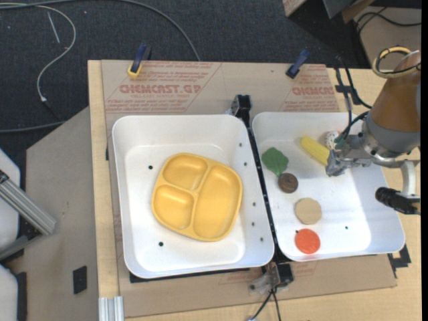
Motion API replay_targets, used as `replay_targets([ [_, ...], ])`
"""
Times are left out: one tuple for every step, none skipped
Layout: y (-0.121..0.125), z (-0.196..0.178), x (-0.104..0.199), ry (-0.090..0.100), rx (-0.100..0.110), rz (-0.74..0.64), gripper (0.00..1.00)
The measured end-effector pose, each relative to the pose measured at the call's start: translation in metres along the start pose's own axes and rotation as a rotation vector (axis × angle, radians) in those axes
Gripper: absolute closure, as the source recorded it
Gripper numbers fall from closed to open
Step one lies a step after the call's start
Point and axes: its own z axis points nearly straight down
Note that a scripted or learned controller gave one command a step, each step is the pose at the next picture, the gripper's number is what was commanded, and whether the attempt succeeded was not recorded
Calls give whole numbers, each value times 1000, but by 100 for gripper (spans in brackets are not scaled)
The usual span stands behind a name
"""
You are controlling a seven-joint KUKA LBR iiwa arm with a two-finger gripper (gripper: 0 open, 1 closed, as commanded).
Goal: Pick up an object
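in the right shallow white plastic bin (384, 243), starting at the edge closest to the camera, there lies a flat orange-red round disc (307, 241), and just behind it, slightly apart, a flat beige round disc (308, 210). a bit farther back sits a small dark brown round piece (288, 182), and just behind this one, almost touching it, a green leaf-shaped flat piece (274, 159). to the right of the green piece, toward the far wall, lies the yellow elongated piece shaped like a small banana or corn cob (313, 150); its long axis runs diagonally, from upper left down to lower right in the camera view. the grey two-finger gripper (336, 162) hangs at the lower right end of this yellow piece, so close that the two seem to touch or overlap, though i cannot tell if there is real contact. whether the gripper is apart or together i cannot tell, because this part is small and blurred. i judge the yellow piece is the nearest candidate: it lies just to the left and a little behind the gripper, and a grasp across its short side would need a turn against that diagonal. the other four pieces are well apart to the left and front. the left shallow white plastic bin (127, 179) holds a yellow plastic plate with three compartments (197, 196), far from the arm.
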Motion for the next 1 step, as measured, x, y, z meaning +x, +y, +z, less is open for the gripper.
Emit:
replay_targets([
  [-8,-58,2,0,-1,-2,100],
])
